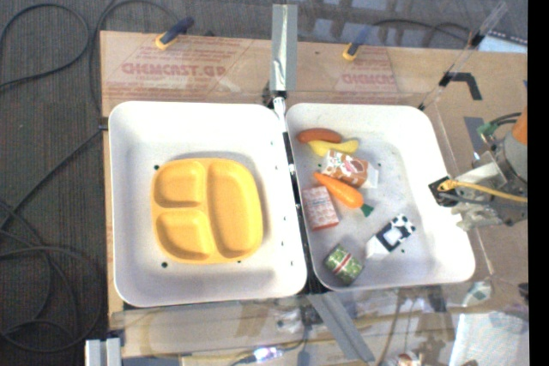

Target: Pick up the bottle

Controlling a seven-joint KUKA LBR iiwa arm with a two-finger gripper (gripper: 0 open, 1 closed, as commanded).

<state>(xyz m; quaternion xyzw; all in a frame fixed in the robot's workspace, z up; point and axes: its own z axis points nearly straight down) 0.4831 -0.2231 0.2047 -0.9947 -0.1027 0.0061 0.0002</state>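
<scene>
A small white bottle with a black-and-white label (pixel 392 236) lies tilted in the right bin (pixel 429 133), towards its front right. My gripper (pixel 480 203) hangs at the right rim of that bin, to the right of the bottle and slightly farther back, apart from it. Nothing shows between the gripper and the bottle.
The right bin also holds a sausage (pixel 319 135), a yellow banana (pixel 334 147), a wrapped snack (pixel 352 170), an orange carrot (pixel 339 190), a pink box (pixel 319 207) and a green can (pixel 343 264) just left of the bottle. A yellow divided plate (pixel 208 207) lies in the left bin (pixel 129 141).
</scene>
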